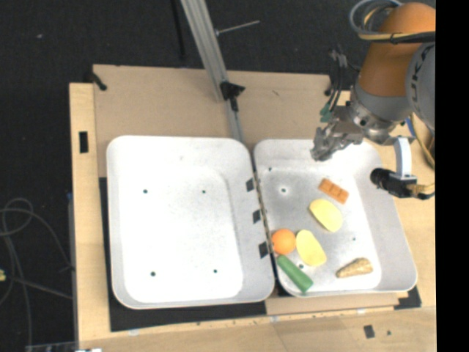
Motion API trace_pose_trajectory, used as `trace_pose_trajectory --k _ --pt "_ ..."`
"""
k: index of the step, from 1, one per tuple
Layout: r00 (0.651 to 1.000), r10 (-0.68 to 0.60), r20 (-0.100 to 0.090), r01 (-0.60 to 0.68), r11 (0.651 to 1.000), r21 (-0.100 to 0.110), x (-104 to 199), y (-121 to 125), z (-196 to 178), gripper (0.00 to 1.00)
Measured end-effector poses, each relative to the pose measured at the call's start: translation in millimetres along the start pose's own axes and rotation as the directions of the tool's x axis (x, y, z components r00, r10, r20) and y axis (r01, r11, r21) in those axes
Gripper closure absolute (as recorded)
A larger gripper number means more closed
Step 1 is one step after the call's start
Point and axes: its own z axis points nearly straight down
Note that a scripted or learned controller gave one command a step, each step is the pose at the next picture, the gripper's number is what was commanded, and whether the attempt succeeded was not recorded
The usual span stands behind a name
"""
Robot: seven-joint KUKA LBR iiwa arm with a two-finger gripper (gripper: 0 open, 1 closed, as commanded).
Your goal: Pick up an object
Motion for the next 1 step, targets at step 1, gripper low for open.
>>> trace_pose_trajectory --k 1 --pt "1.0 0.0 -0.001 0.0 1.0 0.0 48.4 16.3 -6.8 1.0"
